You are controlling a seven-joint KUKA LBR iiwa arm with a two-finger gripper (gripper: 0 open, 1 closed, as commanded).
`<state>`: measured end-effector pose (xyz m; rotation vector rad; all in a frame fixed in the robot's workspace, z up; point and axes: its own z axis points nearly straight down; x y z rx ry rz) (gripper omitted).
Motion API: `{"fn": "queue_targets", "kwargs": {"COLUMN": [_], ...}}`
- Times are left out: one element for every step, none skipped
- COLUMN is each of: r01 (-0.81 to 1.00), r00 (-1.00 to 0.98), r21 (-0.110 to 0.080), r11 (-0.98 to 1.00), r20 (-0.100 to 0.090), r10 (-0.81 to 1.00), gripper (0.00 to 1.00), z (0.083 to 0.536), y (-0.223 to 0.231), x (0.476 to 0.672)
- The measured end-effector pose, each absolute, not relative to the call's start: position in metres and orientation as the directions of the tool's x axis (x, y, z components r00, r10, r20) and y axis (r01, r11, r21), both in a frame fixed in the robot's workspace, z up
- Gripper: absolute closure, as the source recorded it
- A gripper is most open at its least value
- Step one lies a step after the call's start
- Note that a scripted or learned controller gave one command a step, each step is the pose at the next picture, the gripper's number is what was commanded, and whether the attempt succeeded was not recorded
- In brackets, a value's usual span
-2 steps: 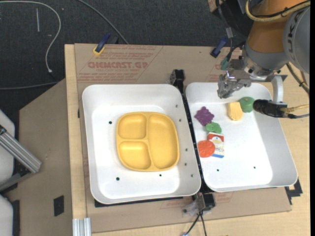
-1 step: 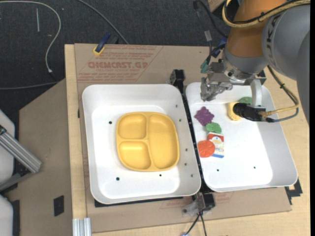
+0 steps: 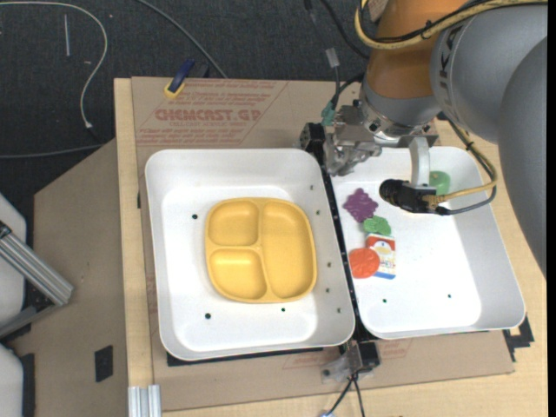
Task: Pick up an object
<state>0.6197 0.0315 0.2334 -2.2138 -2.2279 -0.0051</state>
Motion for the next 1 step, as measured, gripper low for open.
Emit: {"fn": "queue_targets", "kwargs": {"r01": [1.0], "r00": [-0.005], "r21": [0.001], "r11": [0.005], "r20": [0.002], "r10": [1.0], "gripper": [1.0], "z": [0.232], "y": [0.0754], "x": [0.6203]}}
